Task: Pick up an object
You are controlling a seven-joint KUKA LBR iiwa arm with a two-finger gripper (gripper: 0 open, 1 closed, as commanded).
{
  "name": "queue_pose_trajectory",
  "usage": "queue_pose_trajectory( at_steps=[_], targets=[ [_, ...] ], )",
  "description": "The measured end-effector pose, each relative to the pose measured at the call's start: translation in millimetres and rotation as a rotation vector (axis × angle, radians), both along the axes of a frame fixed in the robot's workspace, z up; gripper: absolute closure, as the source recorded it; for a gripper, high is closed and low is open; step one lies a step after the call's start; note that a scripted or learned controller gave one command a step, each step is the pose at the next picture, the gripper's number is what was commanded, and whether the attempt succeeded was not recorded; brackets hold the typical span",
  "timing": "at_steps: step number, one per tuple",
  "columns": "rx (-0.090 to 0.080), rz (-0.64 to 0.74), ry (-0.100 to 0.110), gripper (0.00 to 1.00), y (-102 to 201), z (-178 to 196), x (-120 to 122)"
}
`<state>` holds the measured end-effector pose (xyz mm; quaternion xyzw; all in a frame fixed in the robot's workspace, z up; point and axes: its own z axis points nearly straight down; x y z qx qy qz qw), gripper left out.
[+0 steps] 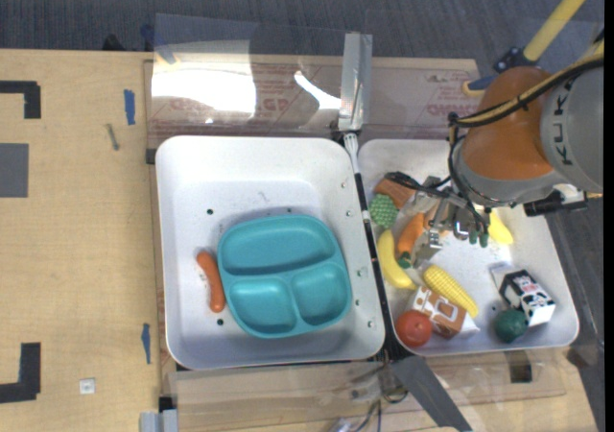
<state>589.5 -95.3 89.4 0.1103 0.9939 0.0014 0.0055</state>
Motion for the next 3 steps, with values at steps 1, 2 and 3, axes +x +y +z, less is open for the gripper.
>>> queue_pose_trajectory(
  at_steps=[1,2,3],
  targets=[
    [-0.001,-0.119,-0.002,0.0,4.0,0.2,-10.7],
    [-0.002,-0.118,-0.014,1.0,4.3,13.6,-7.2],
    [-0.002,0.065,-0.006,1.0,52.3,139.4,26.7]
  ],
)
